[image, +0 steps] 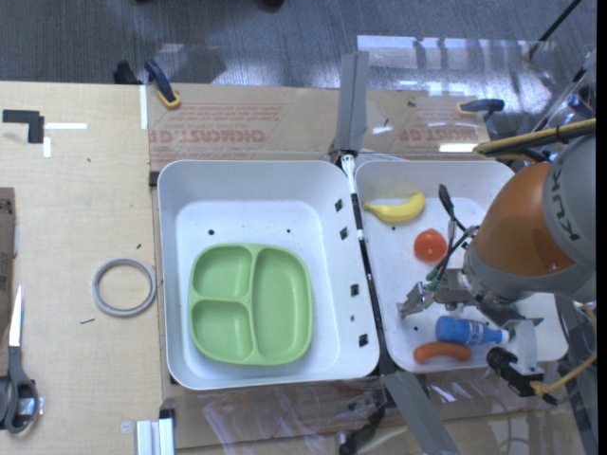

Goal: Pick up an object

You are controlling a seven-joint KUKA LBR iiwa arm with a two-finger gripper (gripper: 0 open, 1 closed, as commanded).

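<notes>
In the right bin (394,173) I see four candidate objects: a banana (396,208) near the far wall, a red tomato (430,245) just in front of it, a blue bottle (467,331) and an orange-red sausage (441,352) by the near wall. The gripper (417,301) sits low over the bin floor, just left of the bottle; I cannot tell its opening. The left bin (180,254) contains a green divided plate (252,303).

Bright, even overhead light; soft shadows, mild blur.
</notes>
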